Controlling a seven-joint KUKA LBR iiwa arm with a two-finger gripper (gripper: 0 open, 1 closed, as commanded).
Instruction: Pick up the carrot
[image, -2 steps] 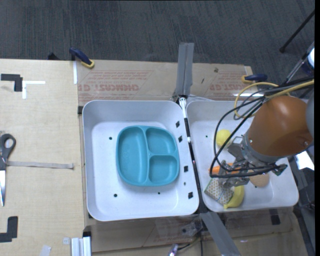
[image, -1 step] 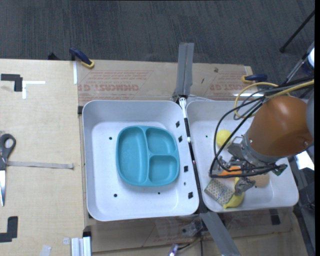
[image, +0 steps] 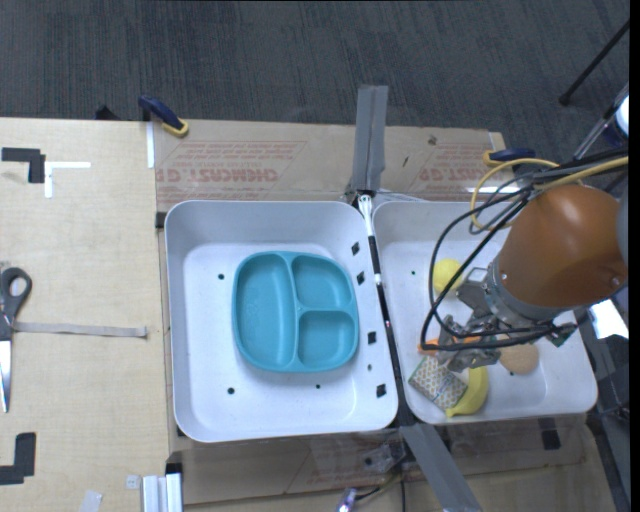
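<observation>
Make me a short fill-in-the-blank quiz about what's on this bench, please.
1. The divided plate in the left bin is coloured ____.
2. That plate has ____ compartments.
3. The arm reaches down into the ____ bin.
4. On the bench's left edge lies a pair of ____.

Missing words: blue; three; right; scissors.
</observation>
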